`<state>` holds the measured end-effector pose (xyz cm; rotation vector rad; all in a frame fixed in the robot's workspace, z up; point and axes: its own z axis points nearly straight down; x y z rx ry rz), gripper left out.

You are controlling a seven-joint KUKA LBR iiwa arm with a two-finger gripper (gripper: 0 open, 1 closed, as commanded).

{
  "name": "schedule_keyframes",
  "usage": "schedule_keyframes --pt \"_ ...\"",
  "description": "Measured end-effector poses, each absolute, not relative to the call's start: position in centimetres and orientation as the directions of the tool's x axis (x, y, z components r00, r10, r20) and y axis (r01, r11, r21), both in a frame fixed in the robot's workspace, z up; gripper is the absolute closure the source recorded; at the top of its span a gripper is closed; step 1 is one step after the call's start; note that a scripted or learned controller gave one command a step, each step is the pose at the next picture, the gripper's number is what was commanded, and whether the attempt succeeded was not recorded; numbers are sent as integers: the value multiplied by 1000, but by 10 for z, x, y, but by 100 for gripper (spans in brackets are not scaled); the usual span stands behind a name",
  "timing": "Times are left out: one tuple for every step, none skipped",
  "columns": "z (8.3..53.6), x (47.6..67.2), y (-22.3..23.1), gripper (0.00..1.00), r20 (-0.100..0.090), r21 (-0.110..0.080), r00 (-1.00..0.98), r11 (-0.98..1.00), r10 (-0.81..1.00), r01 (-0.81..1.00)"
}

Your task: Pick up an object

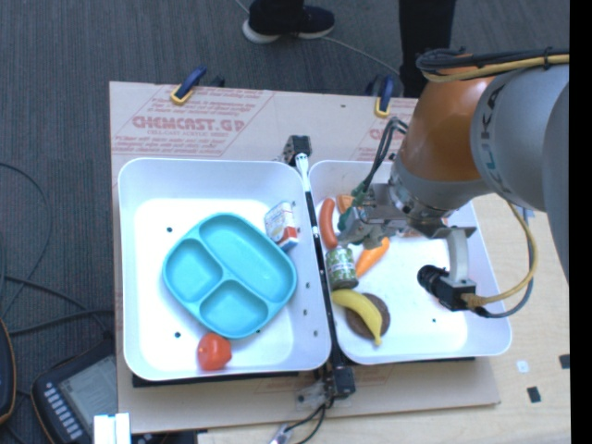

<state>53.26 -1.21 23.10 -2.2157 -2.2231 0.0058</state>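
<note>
One gripper (pixel 363 232) hung low over the right bin (pixel 462 336), its opening impossible to judge, just above a jar (pixel 340 265), a carrot (pixel 370 256) and a sausage (pixel 326 223). A banana (pixel 359 311) lay nearer. The left bin (pixel 139 276) held a tray (pixel 229 275), a tomato (pixel 214 351) and a carton (pixel 282 224).

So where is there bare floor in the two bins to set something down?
Left bin: a strip along the far wall and left side of the blue tray. Right bin: the near right corner beyond the banana. Crowded: the right bin's left side, with carrot, jar and gripper.
</note>
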Motion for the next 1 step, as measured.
schedule_keyframes --pt "241 533 -12 100 -1 -4 -4 4 1000 1000"
